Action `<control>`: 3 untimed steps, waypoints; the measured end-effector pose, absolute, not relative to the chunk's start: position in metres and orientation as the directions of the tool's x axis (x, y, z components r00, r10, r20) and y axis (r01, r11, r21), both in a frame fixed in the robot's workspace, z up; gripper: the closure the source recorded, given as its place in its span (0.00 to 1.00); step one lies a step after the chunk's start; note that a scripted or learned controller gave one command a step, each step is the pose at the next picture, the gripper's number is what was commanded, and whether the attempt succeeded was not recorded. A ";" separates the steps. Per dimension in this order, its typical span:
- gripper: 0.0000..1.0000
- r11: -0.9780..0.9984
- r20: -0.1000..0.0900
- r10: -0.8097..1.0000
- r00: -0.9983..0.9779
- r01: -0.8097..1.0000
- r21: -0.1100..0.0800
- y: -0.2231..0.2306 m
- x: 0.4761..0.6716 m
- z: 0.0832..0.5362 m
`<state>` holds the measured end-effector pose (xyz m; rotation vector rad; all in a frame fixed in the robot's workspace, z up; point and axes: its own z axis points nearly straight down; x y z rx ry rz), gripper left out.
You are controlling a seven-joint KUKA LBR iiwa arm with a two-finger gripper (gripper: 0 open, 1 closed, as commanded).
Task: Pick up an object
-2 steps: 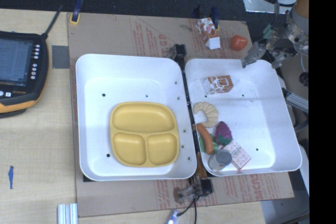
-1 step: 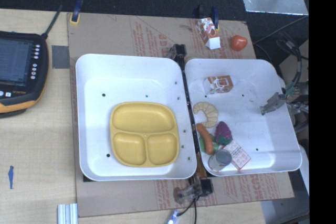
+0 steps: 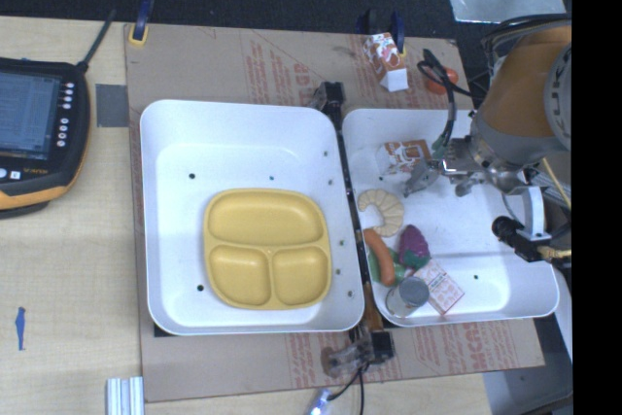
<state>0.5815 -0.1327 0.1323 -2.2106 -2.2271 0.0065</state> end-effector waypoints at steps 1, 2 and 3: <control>0.00 0.006 0.000 1.000 -0.006 1.000 -0.005 -0.149 0.504 0.091; 0.00 0.004 -0.001 1.000 -0.004 1.000 -0.001 -0.212 0.595 0.137; 0.00 0.005 0.001 1.000 -0.005 1.000 -0.002 -0.173 0.655 0.134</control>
